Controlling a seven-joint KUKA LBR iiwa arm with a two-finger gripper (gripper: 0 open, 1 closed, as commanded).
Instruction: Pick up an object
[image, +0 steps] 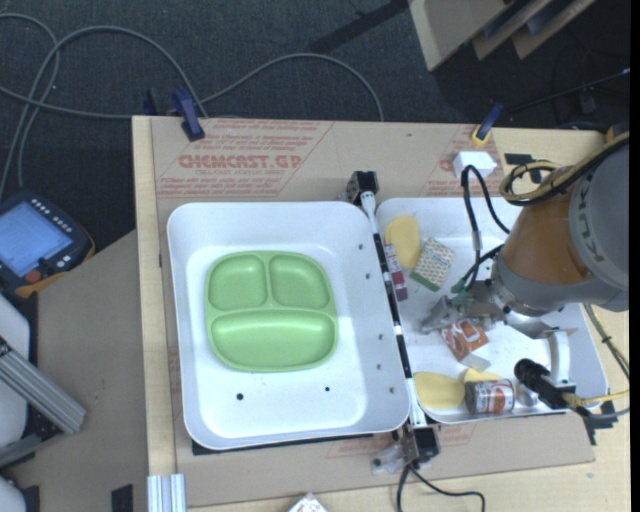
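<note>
My gripper is low in the right bin, coming in from the right under the grey and orange wrist. It sits just above a small orange-and-white packet and below a checkered packet. A yellow piece lies at the bin's far left. Another yellow piece and a red-and-silver can on its side rest at the near edge. A dark red item lies along the bin's left wall. I see nothing clearly held.
The left bin holds a green divided plate. A black clip sits where the bins meet at the far side. The arm covers the right bin's right half. Cables run over the bench's far right corner.
</note>
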